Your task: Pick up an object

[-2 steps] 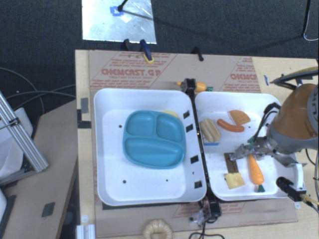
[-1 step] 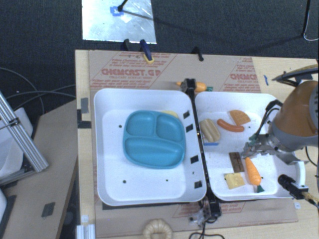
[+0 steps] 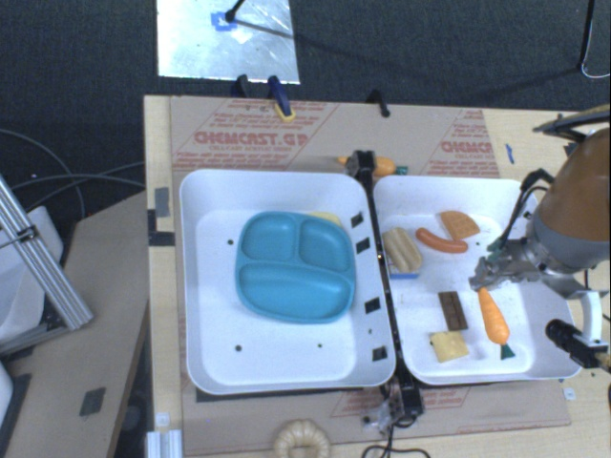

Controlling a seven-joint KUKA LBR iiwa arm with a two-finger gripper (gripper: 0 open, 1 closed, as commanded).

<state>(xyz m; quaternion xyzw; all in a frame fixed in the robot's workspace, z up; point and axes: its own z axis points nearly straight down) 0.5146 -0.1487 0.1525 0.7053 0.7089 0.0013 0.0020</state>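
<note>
Pincer (image 3: 484,277) hangs just above the toy carrot (image 3: 494,317).

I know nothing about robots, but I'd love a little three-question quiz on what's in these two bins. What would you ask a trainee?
1. True or false: the blue divided plate lies in the right bin.
2. Which item lies closest to the end effector? A) carrot B) hot dog bun C) yellow piece
3. Fill in: the red sausage lies between the bun and the orange ____ at the far side of the right bin.

Key
1. False; it lies in the left bin.
2. A; the carrot's top end sits right beside it.
3. Slice, toast-like in shape.
</note>
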